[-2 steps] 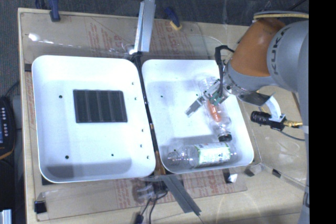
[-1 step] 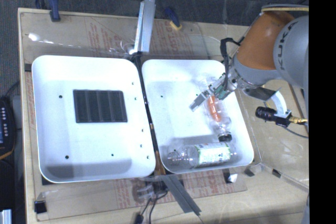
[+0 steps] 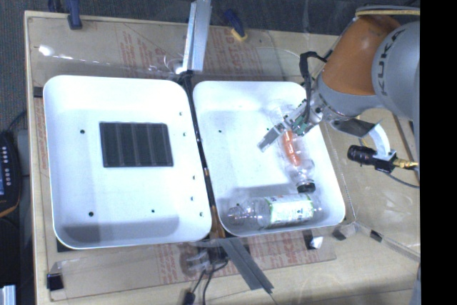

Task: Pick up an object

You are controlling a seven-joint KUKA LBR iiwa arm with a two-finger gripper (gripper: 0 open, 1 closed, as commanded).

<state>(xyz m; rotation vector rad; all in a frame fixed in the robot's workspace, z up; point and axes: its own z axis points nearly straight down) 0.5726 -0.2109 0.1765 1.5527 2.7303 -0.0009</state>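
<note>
My gripper point(image 3: 275, 133) hangs over the upper right part of the right bin point(image 3: 228, 153), reaching in from the right. Just below and right of it lies a small clear bottle point(image 3: 294, 153) with an orange band and a black cap pointing toward the bin's front. Its orange end sits right by the gripper, and I cannot tell whether they touch. A larger clear bottle point(image 3: 275, 212) with a green and white label lies on its side along the front wall of the right bin.
In the left bin point(image 3: 64, 153) a dark grey ribbed rectangular slab point(image 3: 136, 144) lies flat near the middle. A metal bar point(image 3: 197, 32) stands at the back between the bins. Blue clamps point(image 3: 71, 7) hold the bench's rear edge.
</note>
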